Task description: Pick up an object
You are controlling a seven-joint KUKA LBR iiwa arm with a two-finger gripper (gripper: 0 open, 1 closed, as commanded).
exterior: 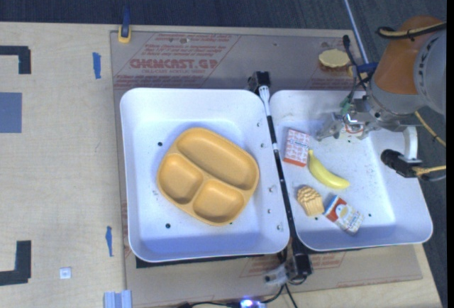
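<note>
Right bin: banana, two small cartons and waffle piece lying apart. Gripper hovering over far part, fingers spread, grasping nothing. Left bin: yellow divided tray sitting.

a: what's the bench like from where you stand?

b: pale wood, with a brownish printed board laid flat on it. two shallow white bins sit side by side on that board, touching along the middle.

a: anything else straight on the surface?

b: the left bin and right bin take most of it. by the board's far right corner lies a small round tan disc. out on the bare wood there are black marks and bits of blue tape.
</note>
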